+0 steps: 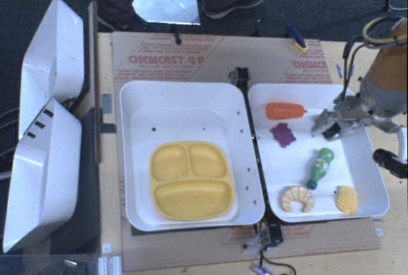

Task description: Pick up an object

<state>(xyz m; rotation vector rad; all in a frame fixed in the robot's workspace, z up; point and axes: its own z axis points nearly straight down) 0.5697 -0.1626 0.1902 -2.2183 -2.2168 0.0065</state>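
White right bin (366, 159) holds a smooth orange carrot (285, 111), tapered rightward.

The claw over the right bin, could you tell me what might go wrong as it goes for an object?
1. The claw hangs over bare floor of the right bin, between the orange carrot and the green bottle; a straight descent may grasp nothing.
2. The bottle looks rounded and could roll away when touched.
3. The purple piece looks flat, so it may be hard to grip.

Yellow divided tray (190, 180) in left bin (137, 140); clamp (296, 38) on bench edge.
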